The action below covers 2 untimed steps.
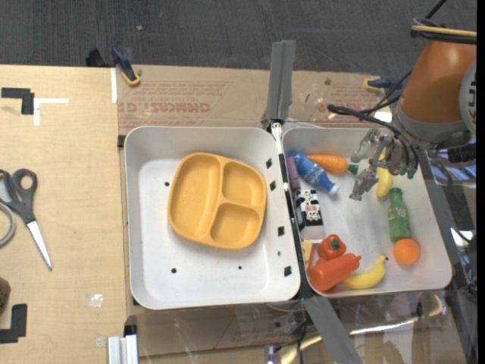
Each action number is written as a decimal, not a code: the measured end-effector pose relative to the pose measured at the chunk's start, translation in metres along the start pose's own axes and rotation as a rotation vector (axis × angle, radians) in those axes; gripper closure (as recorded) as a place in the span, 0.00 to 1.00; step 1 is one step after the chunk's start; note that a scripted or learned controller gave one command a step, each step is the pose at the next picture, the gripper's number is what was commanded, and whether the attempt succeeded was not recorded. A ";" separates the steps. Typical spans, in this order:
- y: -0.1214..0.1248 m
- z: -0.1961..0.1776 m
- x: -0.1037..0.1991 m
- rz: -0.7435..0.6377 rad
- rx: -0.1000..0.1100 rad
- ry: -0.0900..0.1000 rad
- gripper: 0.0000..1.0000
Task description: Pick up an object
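Note:
My gripper [367, 168] hangs over the back of the right bin [436, 279], its two grey fingers [362, 185] spread open with nothing between them. A small yellow piece [383, 182] lies just right of the fingers, partly hidden by the wrist. Left of the gripper lie an orange carrot [330, 161] and a blue bottle [312, 174]. A green bottle [398, 217] and an orange ball [406, 252] lie toward the right wall. Along the front edge sit a banana [367, 275], a red bottle [332, 272] and a red pepper [331, 246].
A black-and-white carton [308, 207] and a purple item [292, 170] rest against the divider between the bins. The left bin [144, 226] holds a yellow divided plate [218, 200]. Scissors [29, 211] lie on the wooden bench at far left. Cables [356, 114] trail behind the arm.

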<state>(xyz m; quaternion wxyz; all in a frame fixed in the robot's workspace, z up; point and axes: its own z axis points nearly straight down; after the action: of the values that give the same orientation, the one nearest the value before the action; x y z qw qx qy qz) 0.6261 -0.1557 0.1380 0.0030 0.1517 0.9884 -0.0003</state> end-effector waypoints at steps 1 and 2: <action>0.019 0.045 -0.023 0.074 -0.001 0.000 0.00; 0.065 0.044 -0.008 0.159 0.003 -0.001 0.00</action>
<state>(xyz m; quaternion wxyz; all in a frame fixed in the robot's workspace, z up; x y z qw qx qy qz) 0.6533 -0.0957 0.0941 0.0034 0.2297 0.9733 -0.0017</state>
